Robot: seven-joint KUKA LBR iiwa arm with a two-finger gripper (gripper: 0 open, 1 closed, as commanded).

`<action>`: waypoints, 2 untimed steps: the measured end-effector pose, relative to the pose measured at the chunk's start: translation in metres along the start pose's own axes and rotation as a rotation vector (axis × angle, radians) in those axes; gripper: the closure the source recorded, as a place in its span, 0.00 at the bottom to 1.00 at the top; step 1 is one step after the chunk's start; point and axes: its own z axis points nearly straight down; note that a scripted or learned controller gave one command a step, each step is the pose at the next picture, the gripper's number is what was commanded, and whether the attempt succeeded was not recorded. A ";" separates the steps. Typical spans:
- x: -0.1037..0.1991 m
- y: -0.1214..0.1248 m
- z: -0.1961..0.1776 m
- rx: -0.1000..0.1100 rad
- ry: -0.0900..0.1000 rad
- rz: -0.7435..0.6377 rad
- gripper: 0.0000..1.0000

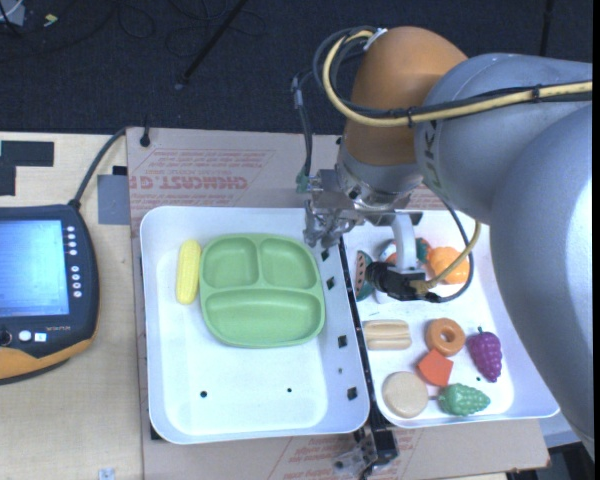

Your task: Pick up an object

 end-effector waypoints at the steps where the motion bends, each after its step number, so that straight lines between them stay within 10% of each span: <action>1: 0.023 -0.005 0.016 0.002 -0.001 0.000 1.00; 2: 0.019 -0.005 0.010 0.000 -0.001 0.002 1.00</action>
